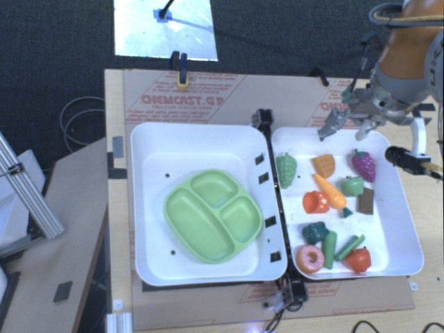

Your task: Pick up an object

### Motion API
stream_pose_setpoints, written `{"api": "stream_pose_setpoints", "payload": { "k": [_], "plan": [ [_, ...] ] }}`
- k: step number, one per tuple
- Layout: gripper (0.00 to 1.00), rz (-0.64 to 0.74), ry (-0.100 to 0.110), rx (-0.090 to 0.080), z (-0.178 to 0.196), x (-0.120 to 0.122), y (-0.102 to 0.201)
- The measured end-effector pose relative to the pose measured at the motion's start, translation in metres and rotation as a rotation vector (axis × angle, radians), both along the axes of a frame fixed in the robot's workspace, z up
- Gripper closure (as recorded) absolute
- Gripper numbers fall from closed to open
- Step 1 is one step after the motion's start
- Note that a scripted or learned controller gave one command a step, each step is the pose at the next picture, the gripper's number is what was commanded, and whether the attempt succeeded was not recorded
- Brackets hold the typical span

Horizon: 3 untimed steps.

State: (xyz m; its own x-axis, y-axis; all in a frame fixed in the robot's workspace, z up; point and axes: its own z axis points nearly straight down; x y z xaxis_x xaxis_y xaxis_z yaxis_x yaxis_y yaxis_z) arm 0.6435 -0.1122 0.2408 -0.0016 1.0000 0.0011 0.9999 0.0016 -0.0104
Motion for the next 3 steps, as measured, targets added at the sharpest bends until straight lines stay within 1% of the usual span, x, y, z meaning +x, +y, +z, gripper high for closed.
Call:
{"api": "stream_pose_setpoints", "payload": {
  "k": [1,2,3],
  "plan": [
    [0.0,0.002,-0.012,-0.001,0.007,0.002,0.0],
    [0.0,0.0,-0.007,-0.001,-0.054,-0.001,-0.005],
    [0.0,-0.001,-0.008,-0.001,-0.1,-0.009,-0.005]
  ]
}}
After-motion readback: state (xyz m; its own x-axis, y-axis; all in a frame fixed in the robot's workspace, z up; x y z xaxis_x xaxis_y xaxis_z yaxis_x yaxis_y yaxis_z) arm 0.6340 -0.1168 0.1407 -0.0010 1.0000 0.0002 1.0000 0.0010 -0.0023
